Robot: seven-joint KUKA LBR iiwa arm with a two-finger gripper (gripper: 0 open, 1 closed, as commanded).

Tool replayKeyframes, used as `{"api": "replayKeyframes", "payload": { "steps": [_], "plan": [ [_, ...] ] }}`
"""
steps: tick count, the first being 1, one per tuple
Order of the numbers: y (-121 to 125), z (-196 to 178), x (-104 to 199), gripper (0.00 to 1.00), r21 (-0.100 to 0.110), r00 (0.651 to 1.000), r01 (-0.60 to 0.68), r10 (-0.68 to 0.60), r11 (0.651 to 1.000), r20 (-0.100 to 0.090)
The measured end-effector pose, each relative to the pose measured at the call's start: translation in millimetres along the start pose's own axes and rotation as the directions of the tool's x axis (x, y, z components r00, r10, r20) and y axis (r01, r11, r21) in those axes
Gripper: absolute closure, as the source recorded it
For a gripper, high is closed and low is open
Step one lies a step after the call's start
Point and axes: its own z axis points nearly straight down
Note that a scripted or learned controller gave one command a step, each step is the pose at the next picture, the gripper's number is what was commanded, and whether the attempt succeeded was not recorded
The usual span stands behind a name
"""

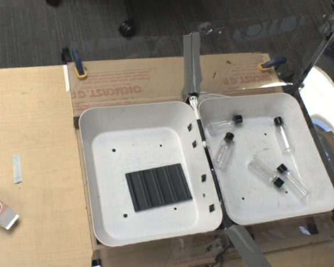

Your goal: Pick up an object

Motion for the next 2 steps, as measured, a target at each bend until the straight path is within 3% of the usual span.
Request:
{"api": "replayKeyframes", "payload": {
  "steps": [2],
  "plan": [
    [0.0,-0.5,2.2,1.0,-0.002,1.0,0.003,-0.003,1.0,-0.001]
  ]
}}
